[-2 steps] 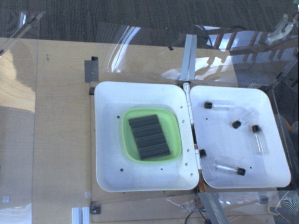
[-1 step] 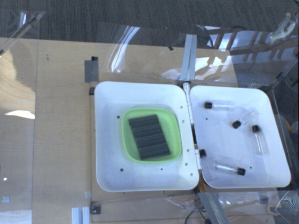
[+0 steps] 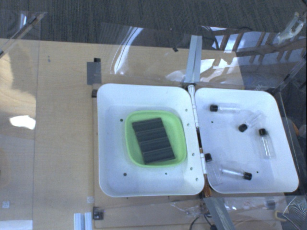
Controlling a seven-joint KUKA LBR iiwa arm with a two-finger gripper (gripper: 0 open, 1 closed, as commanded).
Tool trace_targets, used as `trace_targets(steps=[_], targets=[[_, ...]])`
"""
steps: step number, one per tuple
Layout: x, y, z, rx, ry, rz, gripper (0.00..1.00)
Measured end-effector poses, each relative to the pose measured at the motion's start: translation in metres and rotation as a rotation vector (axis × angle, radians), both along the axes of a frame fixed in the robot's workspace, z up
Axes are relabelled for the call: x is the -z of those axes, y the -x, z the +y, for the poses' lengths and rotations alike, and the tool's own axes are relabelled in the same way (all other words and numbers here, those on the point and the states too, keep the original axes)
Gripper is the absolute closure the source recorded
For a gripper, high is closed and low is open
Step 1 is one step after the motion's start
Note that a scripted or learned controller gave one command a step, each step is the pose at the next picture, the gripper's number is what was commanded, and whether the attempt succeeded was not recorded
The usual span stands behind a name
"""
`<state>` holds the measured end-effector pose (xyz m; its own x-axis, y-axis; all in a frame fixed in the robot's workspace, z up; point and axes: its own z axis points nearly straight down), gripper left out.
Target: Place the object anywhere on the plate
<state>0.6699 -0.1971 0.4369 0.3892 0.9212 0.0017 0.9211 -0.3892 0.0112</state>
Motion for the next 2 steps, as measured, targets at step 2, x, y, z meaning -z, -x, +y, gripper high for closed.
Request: trace_targets(steps=[2], targets=[[0.0001, -0.0001, 0.0015, 0.126, -0.003, 0.0, 0.0]])
